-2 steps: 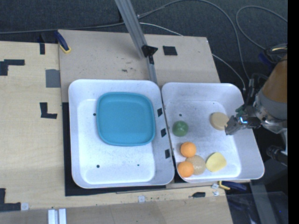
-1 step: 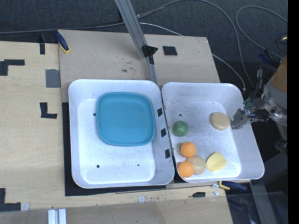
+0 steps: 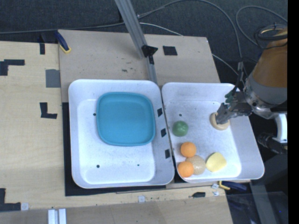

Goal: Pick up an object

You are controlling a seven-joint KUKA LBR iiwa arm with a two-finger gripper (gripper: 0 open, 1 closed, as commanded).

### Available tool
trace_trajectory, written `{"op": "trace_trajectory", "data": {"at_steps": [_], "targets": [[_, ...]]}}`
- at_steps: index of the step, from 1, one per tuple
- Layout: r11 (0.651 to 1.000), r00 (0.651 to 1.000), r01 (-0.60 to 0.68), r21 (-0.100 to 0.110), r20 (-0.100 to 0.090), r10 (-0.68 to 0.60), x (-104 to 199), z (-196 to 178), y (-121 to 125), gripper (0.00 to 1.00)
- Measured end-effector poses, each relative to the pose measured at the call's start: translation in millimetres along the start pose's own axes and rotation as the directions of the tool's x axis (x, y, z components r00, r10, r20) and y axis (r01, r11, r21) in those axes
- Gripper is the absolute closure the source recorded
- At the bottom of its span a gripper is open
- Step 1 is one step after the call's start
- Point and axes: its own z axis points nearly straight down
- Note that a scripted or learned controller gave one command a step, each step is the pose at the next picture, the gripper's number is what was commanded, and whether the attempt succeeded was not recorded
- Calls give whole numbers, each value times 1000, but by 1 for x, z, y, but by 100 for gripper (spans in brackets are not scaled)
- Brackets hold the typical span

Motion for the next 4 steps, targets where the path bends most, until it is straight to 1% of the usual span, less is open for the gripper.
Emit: {"op": "trace_trajectory", "data": {"at_steps": [1, 2, 4], "targets": [[1000, 1000, -2, 1, 0, 2, 39, 8, 18, 100], [1000, 1000, -1, 1, 0, 1, 87, 2, 31, 100], [1000, 1000, -2, 2, 1, 2, 179, 31, 67, 100]]}}
